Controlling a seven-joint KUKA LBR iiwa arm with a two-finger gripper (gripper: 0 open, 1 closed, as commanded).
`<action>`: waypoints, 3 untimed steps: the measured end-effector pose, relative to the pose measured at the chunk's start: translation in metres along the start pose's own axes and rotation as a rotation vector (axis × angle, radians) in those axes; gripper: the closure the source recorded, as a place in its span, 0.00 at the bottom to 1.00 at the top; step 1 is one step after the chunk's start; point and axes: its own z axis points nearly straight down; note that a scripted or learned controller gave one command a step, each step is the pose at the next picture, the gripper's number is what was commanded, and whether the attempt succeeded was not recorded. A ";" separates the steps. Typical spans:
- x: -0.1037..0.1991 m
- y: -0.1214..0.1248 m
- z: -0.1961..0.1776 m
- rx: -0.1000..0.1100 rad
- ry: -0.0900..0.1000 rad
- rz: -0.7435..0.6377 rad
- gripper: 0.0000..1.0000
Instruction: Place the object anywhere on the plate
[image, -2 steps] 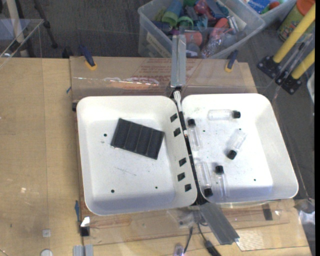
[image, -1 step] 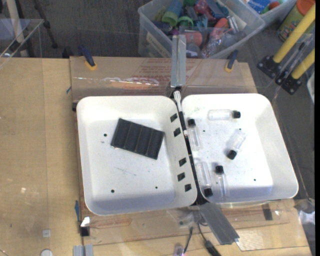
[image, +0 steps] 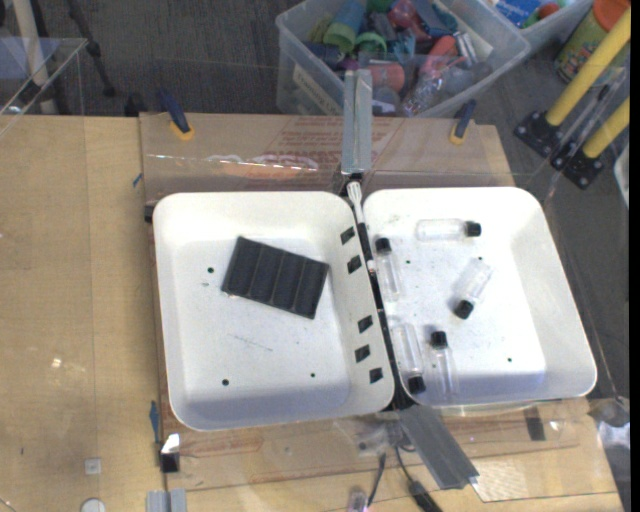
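Camera view: black plate (image: 275, 277) in left bin (image: 190, 390), clear bottles (image: 472, 288) in right.

dark plate (image: 275, 277) in left bin (image: 190, 380), vials (image: 470, 288) right

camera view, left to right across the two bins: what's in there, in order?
Left bin → dark ridged plate → bin divider → right bin. The clear black-capped vials in the right bin overlap in left-right position, so I left them unordered.
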 end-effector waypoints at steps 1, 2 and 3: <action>-0.001 0.001 -0.011 -0.003 -0.006 0.000 1.00; -0.001 0.001 -0.011 -0.003 -0.006 0.000 0.00; -0.002 0.002 -0.022 -0.006 -0.012 0.000 1.00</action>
